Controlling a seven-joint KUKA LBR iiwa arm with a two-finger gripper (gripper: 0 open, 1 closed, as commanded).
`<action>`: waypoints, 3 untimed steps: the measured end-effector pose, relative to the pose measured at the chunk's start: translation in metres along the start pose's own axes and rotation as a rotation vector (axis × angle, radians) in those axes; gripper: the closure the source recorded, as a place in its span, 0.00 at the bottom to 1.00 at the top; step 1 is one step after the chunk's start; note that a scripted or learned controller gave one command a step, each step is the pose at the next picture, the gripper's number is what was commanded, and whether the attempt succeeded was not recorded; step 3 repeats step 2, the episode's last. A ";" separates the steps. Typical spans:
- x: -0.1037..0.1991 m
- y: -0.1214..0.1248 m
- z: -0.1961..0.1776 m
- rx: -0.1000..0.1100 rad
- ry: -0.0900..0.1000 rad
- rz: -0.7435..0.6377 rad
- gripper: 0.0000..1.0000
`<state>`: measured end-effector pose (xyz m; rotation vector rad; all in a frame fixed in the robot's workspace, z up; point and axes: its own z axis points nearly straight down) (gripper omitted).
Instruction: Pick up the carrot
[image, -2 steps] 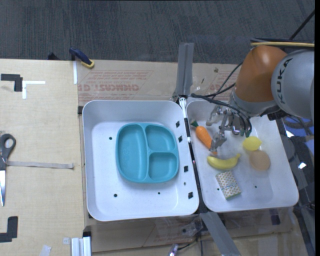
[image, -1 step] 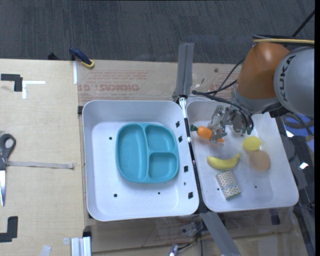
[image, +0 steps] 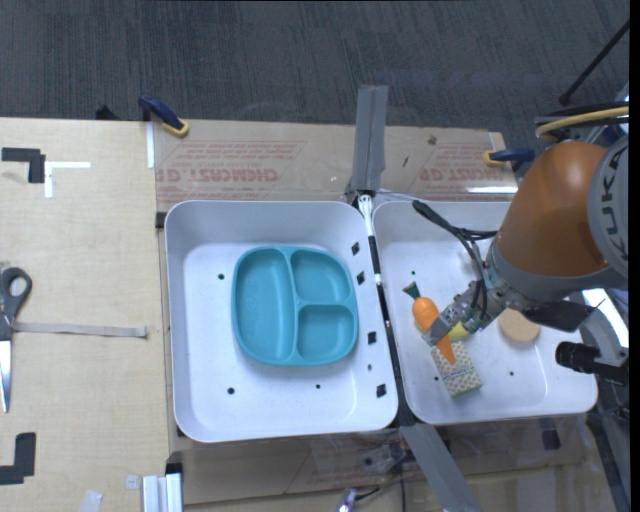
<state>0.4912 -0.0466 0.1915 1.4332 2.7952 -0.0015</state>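
The carrot (image: 425, 312) is orange with a small green top and lies in the right bin (image: 520, 395), near its left wall. My gripper (image: 448, 328) is low over the carrot's lower half and covers its middle. Orange shows on both sides of the gripper: the thick end up-left and a short bit (image: 447, 352) below. The arm's grey wrist and orange band (image: 555, 215) hang over the right side of this bin.
A patterned block (image: 459, 374) lies just below the carrot, and a tan round piece (image: 519, 327) rests to its right. The left bin (image: 190, 330) holds a teal divided plate (image: 295, 305). Scissors (image: 10, 300) lie on the bench at far left.
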 end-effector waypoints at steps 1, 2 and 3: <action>0.021 0.001 -0.061 -0.002 -0.003 0.179 1.00; 0.056 0.025 -0.052 0.000 -0.001 0.470 1.00; 0.056 0.025 -0.052 0.000 -0.001 0.470 1.00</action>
